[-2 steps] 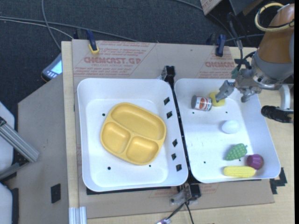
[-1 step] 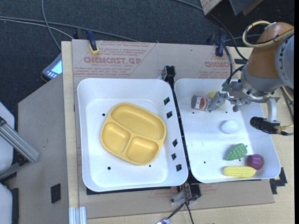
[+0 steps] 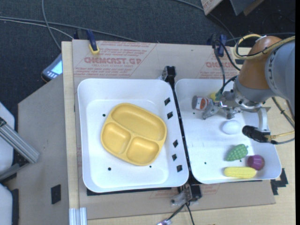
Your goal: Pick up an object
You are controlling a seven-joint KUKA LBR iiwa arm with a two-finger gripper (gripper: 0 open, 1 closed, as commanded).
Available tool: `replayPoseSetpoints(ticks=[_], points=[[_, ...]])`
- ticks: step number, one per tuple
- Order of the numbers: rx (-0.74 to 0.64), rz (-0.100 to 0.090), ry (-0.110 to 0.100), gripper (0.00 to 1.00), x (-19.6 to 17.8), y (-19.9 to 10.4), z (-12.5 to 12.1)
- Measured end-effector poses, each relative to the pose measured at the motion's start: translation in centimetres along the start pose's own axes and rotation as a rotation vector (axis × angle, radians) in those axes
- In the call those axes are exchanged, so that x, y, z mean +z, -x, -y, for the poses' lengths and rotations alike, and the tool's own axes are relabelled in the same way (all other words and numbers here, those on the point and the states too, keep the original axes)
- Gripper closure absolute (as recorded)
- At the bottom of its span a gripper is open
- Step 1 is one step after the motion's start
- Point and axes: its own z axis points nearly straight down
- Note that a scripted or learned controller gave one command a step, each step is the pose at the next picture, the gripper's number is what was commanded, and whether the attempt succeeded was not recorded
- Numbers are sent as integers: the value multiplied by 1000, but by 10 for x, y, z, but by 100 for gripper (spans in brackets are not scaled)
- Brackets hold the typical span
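Currently we log: white egg point(image 3: 230, 127) in right bin point(image 3: 201, 168), centre-right of frame; gripper point(image 3: 220, 108) just above-left of it, finger spread unreadable. Nearby: small can point(image 3: 200, 103), green item point(image 3: 237, 152), purple ball point(image 3: 256, 162), corn point(image 3: 240, 172). Left bin point(image 3: 89, 125): yellow divided plate point(image 3: 133, 133).

The grey arm with its orange band point(image 3: 255, 64) reaches in from the right and bends down at the wrist. Its metal two-finger pincer point(image 3: 216, 108) hangs low, pointing toward the left. From here the fingers are too small to read.
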Motion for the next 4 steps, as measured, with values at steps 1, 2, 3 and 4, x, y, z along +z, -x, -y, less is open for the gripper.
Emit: replayPoseSetpoints(ticks=[1,2,3,4], points=[[0,1,8,100,-15,0,-2],[-1,4,13,100,-74,-4,5],[-1,5,16,100,-134,3,-3],[-1,3,10,100,-135,3,-3]])
